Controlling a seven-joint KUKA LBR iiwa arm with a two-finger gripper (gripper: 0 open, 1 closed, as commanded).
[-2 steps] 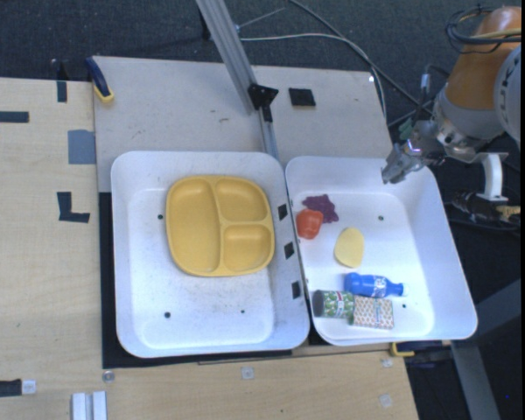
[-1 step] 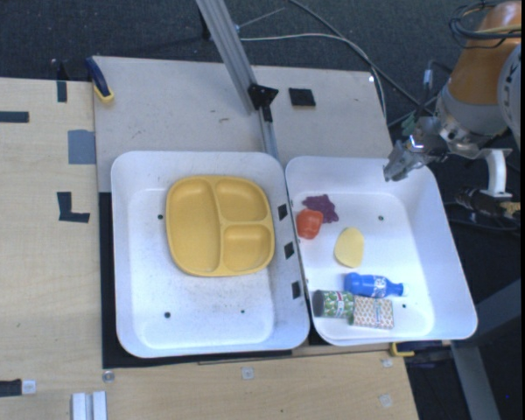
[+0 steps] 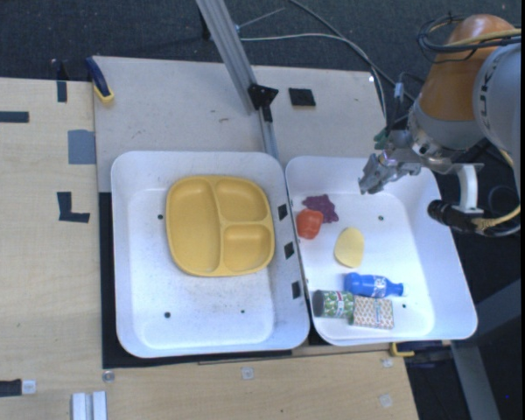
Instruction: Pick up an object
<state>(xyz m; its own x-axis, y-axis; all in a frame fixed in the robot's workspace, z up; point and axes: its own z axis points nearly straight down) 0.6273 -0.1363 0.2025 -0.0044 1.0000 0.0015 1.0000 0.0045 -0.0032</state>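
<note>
Gripper (image 3: 374,180): you cannot tell its opening; nothing visibly held.
Position: above right bin (image 3: 446,269).
Risk: purple item (image 3: 320,206) touches tomato (image 3: 309,224); you may nudge both.

Bare floor beside lemon (image 3: 350,247), bottle (image 3: 373,285).

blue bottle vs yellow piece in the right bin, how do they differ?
The blue bottle is blue with a white cap and lies on its side, long and narrow; the yellow piece is pale yellow, rounded and egg-shaped. The bottle lies nearer the bin's front edge, beside a patterned packet; the yellow piece lies farther back. Both lie in the right bin.
</note>
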